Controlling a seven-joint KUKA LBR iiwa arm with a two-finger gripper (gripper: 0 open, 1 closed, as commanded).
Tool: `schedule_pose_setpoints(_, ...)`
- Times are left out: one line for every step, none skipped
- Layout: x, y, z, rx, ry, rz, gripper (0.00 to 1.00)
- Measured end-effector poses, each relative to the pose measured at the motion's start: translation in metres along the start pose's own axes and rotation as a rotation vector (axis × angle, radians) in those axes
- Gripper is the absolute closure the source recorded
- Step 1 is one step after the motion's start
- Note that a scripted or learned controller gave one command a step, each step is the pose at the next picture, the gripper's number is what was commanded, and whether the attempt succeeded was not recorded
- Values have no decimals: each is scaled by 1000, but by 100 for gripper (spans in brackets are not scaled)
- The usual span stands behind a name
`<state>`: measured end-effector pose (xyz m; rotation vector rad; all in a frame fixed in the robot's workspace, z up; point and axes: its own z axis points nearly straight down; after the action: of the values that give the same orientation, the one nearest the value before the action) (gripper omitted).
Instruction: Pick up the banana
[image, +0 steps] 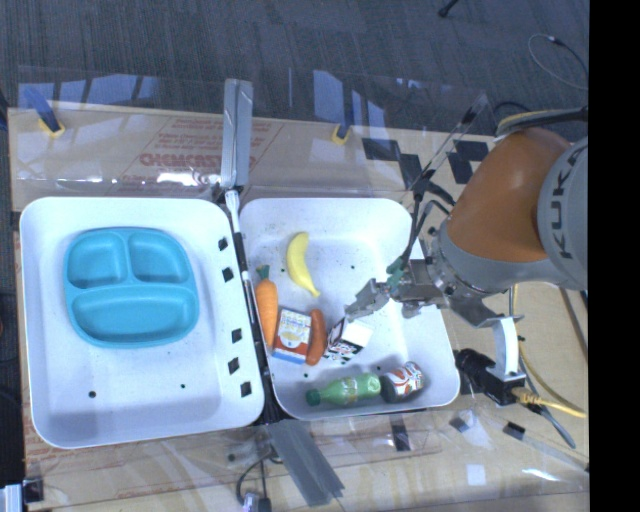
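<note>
My gripper (362, 300) hangs right of the banana (299, 263), jaw state unclear. The carrot (267, 310) and carton (292, 333) crowd below; I could snag them instead.

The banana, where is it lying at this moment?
The banana lies in the upper left part of the right bin, just above the carrot and the small juice carton. The end effector is to its lower right, apart from it.

The arm (560, 215) shows what looks like "KU"; other print is unreadable.
</note>
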<state>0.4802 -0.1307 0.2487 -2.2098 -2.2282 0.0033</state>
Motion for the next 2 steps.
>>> schedule_pose_setpoints(50,89,4,0,-1,-79,0)
schedule_pose_setpoints(31,116,106,0,-1,-277,0)
